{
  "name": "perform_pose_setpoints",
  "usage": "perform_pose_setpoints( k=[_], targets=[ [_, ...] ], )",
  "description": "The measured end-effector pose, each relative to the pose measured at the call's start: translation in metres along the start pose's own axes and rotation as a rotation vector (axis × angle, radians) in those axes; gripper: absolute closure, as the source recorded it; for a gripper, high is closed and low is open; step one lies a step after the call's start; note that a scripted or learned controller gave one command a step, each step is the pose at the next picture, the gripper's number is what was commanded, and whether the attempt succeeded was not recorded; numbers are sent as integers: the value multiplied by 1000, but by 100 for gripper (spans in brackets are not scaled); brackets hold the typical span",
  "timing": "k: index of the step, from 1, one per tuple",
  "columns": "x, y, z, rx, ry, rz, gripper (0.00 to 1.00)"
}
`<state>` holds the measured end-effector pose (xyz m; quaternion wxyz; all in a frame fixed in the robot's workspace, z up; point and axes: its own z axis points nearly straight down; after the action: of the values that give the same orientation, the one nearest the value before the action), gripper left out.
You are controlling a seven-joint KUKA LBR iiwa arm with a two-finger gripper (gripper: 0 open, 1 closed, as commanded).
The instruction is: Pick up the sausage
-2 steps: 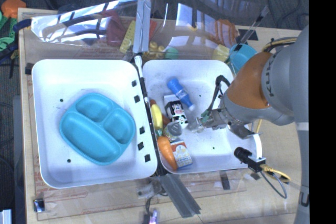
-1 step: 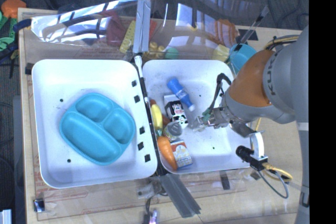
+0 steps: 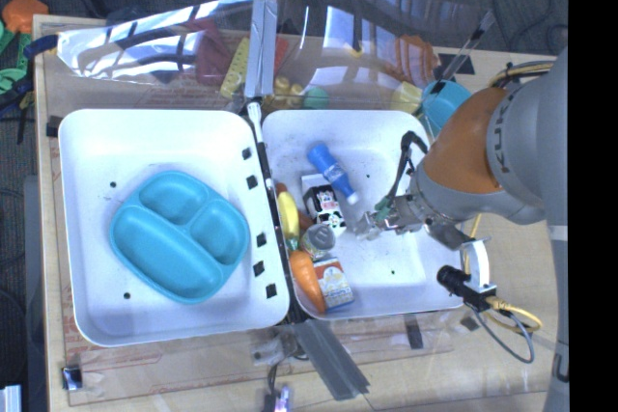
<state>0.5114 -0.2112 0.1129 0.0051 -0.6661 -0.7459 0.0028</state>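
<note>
Partly hidden claw (image 3: 372, 222), sausage indistinct

A blue divided plate (image 3: 180, 233) lies in the left bin (image 3: 87, 150), while the right bin (image 3: 386, 132) holds a blue bottle (image 3: 326, 168), a banana (image 3: 288, 212) and a carrot (image 3: 306, 276).

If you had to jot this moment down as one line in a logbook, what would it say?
arm: over right bin | hand: low beside blue bottle | left bin: blue divided plate | sausage: cannot pick it out
</note>
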Motion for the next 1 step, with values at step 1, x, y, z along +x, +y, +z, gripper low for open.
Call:
perform_pose_setpoints(
  k=[1],
  targets=[
    [0,1,-7,2,1,-4,100]
  ],
)
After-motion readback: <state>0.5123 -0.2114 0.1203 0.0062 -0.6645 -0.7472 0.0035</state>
